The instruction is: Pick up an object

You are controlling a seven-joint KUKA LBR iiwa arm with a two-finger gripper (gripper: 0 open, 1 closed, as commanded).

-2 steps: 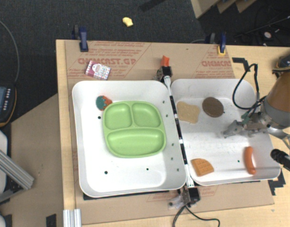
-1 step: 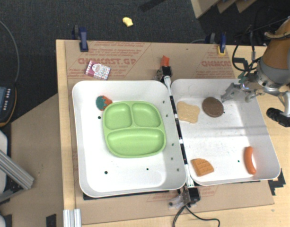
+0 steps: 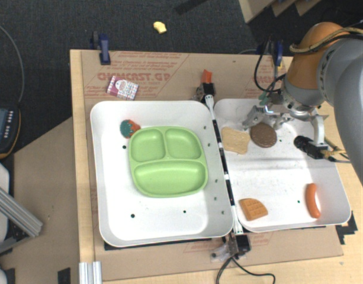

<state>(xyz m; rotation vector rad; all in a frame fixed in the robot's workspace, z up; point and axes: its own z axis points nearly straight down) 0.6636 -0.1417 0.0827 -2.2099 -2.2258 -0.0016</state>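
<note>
Brown disc (image 3: 264, 136) lies just beneath the hand (image 3: 267, 118), right bin (image 3: 288, 176).

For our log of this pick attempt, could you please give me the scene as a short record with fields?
left bin: green divided plate; small red and green item touching its far-left corner
right bin: tan bread slice, brown disc, sausage, orange waffle piece
gripper: over the brown disc, at the right bin's far end
grasp: cannot tell
</note>
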